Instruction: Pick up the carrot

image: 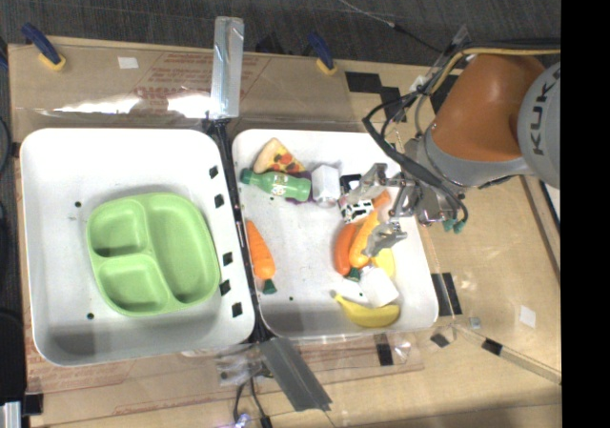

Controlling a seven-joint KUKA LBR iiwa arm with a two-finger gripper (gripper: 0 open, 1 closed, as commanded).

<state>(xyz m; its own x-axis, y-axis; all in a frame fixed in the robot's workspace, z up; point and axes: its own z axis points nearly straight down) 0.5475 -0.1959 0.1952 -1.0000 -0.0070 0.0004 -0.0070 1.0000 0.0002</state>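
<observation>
Camera view | fingers [381,212] state unclear amid clutter | carrot [259,252] lies apart at left wall

Arm [496,121]: grey, reaching in from the right side of the camera view, its bulk over the bench's right part.
Band above wrist [477,116]: orange, rounded, facing up toward the camera.
Wrist [443,173]: grey, just below and left of the orange band, with black cables looping around it.
Gripper [381,212]: stretched leftward from the wrist and angled downward.
Fingers [386,234]: two metal fingers stand apart, one higher in the view, one lower.
</observation>
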